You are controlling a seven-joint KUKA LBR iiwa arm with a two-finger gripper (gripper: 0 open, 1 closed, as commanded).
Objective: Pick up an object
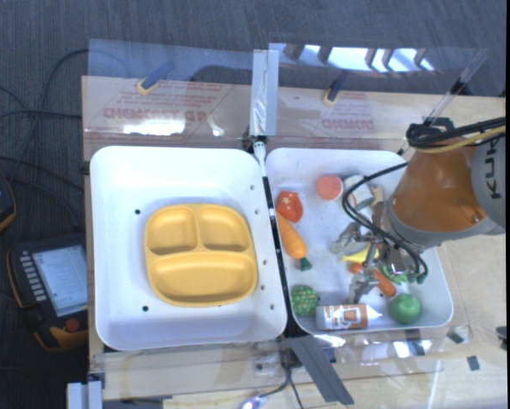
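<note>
The right bin (357, 162) holds several toy foods. A red strawberry (289, 204) and an orange carrot (294, 241) lie along its left wall. A salmon-coloured round piece (329, 187) sits near the back. At the front are a green broccoli (303, 299), a small white bottle with an orange label (346, 316) lying on its side, and a green ball (404, 308). My gripper (369, 262) hangs low over the bin's right half, right above small orange and yellow pieces (382, 284) that it partly hides.
The left bin (118, 186) carries a yellow divided plate (202, 254) in its middle. The arm's orange band (438, 190) and black cables cover the right bin's right side. Clear plastic sheets line the back of the bench.
</note>
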